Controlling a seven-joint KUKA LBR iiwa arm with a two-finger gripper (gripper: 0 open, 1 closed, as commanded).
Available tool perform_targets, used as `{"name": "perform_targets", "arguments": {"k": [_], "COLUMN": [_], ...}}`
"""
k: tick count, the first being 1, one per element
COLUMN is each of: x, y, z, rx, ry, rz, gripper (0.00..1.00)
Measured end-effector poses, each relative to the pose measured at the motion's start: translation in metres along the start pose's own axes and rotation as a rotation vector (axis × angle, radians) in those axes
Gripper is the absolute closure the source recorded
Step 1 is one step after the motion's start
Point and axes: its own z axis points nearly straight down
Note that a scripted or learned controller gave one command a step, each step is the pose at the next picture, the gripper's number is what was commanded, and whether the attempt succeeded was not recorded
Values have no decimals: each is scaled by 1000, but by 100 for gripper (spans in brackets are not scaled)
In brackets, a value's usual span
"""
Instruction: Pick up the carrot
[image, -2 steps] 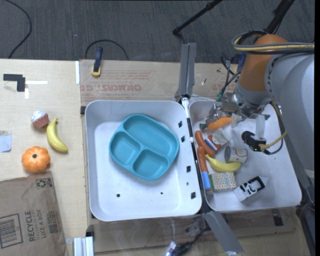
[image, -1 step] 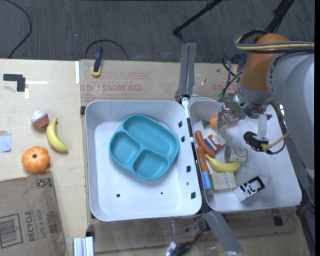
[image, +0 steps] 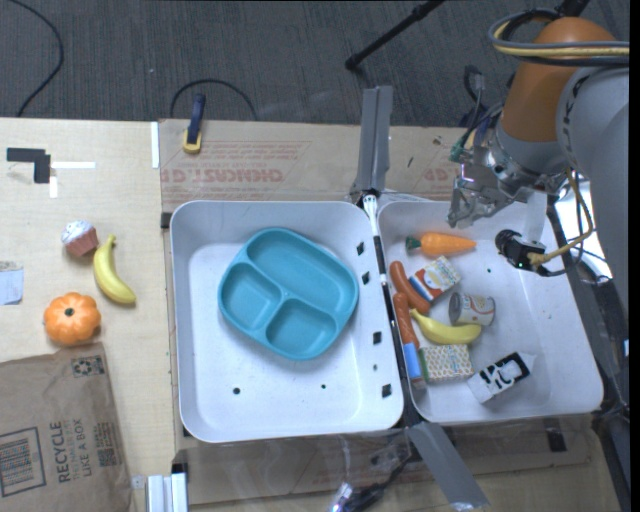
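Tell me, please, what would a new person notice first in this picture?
Probably the blue tray, lying alone in the left bin. Next, the arm with its orange band reaching in from the right, its gripper just above the carrot at the far end of the crowded right bin. A pumpkin and banana lie on the bench at the left.

Bare bin floor surrounds the carrot (image: 447, 242); a snack packet (image: 435, 279) lies just below.
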Motion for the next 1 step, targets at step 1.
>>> {"name": "perform_targets", "arguments": {"k": [1], "x": [14], "y": [-98], "z": [0], "rx": [3], "ry": [0], "rz": [-48], "gripper": [100]}}
